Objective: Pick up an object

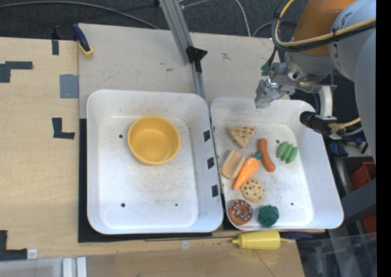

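The hand [266, 97] hovers over the right bin's [317, 202] far edge; whether it is clenched, I cannot tell.

Grey arm [360, 31] enters from right, orange band [327, 16] above wrist. Wrist angled down-left. Gripper [266, 97] hangs over far edge of right bin [317, 208], near its far-left corner. Nothing seen between fingers.

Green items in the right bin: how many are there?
2. A light green piece lies near the right bin's right side, and a dark green broccoli-like piece sits near its front edge, beside the donut. None seems hidden.
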Controlling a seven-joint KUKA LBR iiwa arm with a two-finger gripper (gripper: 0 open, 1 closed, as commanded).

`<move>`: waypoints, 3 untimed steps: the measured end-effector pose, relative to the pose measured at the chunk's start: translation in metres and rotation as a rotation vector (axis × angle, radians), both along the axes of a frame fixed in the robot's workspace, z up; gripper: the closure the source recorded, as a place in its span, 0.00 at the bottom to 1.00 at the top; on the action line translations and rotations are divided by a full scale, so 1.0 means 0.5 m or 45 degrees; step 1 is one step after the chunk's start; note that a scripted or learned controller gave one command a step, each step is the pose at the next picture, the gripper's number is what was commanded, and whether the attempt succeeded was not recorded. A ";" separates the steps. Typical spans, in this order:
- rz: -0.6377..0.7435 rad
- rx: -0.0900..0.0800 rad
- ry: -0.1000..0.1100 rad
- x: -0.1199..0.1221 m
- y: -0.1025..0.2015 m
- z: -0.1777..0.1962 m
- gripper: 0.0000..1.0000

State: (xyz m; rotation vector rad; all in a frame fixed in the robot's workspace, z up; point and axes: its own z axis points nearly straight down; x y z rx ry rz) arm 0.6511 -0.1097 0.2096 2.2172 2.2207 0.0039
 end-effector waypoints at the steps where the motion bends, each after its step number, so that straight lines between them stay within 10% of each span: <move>1: 0.001 0.000 0.000 0.013 0.009 0.091 1.00; 3: 0.004 0.002 0.009 -0.126 0.198 0.085 1.00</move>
